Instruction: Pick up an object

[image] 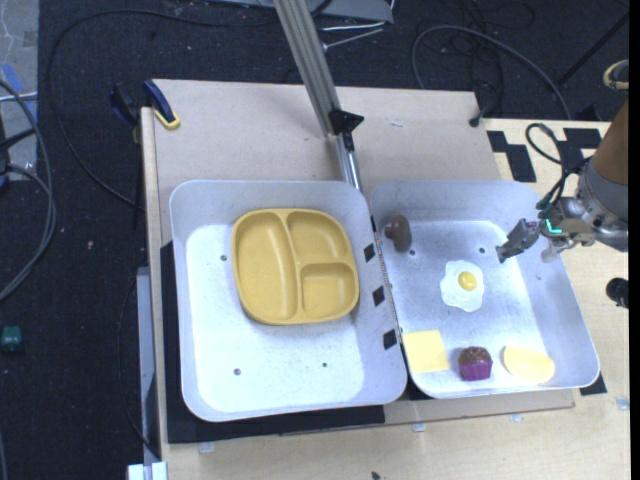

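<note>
Left of the claw (522, 240) lies a fried egg (463, 286), apart.

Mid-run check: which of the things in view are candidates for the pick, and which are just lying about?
For the pick, all in the right bin:
fried egg
brown lump
yellow square block
purple piece
pale yellow round piece
gripper, above that bin's far right side

Lying about:
yellow divided plate, in the left bin
</note>
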### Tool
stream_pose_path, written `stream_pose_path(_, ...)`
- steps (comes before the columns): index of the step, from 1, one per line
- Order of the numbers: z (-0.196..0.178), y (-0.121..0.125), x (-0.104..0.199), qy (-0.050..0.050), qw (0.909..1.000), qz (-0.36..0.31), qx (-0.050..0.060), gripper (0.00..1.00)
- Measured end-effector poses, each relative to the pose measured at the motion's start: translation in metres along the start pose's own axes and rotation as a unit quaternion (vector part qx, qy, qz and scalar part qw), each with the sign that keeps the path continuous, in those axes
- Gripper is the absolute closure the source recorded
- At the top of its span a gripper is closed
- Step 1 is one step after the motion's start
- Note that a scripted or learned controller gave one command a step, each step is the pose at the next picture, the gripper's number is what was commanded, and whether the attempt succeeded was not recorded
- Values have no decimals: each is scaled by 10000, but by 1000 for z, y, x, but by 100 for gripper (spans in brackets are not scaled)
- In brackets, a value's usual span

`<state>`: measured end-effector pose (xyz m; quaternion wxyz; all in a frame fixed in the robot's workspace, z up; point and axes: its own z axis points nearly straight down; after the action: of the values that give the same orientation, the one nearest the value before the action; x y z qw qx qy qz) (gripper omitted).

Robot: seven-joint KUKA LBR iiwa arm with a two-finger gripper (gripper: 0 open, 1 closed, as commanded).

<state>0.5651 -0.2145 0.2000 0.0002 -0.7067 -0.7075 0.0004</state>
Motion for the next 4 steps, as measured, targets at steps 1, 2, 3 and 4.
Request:
stream_pose_path(1,0,0,0,-2,10000,-1,-5,0)
stream_pose_path(2,64,-2,3,9,10000,7,25,0)
stream_pose_path(3,106,0,3,-2,10000,11,-29,0)
stream_pose_path(4,94,1,3,-6,10000,0,-47,100)
